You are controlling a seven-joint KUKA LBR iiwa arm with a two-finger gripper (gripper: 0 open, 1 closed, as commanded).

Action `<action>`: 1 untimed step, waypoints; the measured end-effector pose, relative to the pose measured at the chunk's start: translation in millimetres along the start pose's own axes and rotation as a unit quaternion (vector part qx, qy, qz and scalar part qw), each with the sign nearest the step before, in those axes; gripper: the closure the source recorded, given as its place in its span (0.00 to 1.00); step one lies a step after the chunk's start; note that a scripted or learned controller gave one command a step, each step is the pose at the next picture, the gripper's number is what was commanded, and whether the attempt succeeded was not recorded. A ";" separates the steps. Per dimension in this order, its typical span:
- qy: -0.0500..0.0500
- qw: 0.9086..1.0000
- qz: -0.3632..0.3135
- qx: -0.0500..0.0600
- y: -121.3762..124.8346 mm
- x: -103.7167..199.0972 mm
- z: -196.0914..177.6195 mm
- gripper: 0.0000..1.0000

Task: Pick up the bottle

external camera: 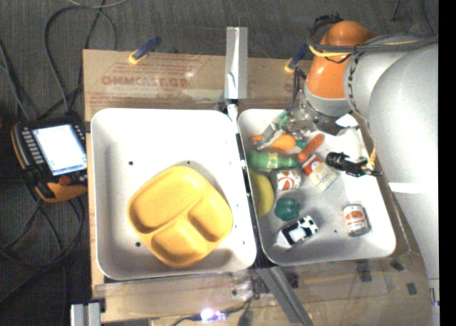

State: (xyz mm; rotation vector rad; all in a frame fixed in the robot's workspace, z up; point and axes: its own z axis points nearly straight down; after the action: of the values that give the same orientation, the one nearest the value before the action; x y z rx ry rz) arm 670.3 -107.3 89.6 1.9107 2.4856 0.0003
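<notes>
Here the gripper (279, 132) is lowered at twelve o'clock of the right bin (377, 246), over the green bottle (271, 161); its finger state cannot be told.

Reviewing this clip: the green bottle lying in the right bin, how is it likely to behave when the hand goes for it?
The bottle lies on its side, so it may roll if nudged. It looks like small, probably light plastic that could slip sideways. The carrot and banana crowd it, so they would likely shift too. The hand hangs just above it.

Yellow divided tray (181, 214) in left bin (107, 175) (tilted); handheld screen (53, 150) beside.
</notes>
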 end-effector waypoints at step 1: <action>-0.001 0.998 -0.060 -0.004 -54.1 11.5 -1.1 0.00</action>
State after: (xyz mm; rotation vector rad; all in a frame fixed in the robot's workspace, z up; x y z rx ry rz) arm 615.1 -110.1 90.4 1.7559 2.5897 0.0064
